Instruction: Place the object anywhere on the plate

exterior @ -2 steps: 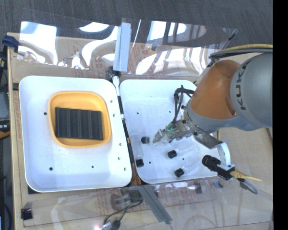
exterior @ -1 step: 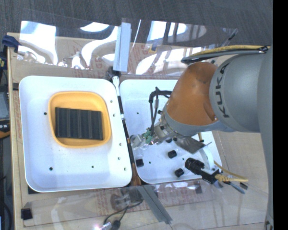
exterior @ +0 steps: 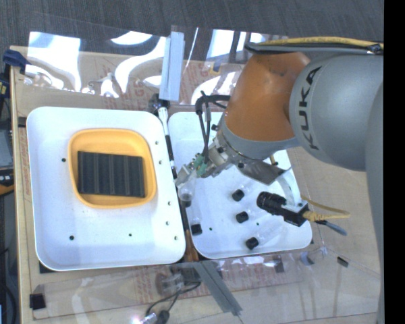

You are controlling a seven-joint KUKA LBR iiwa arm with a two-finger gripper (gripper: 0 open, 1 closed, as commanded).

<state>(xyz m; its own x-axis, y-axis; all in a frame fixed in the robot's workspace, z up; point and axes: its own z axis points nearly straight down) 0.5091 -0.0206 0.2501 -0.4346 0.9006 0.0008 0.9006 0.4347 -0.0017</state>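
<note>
Hovering my pincer; cannot tell if clenched. Small black piece lying near it: judging light, stiff; aiming at gripping across sides. Plate well apart.

"KUKA" in dark letters on the grey arm — no other legible txt

Lying wide open over the left bin, showing bare white floor all round the yellow plate, sitting low and flat. Crowding the upper half of the right bin with the arm, closing off any drop from above there. Dotting the lower floor with small black pieces, spaced apart, leaving white lanes between them. Narrowing the left-wall lane with one more black piece. Splitting the bins with two raised rims side by side.
</note>
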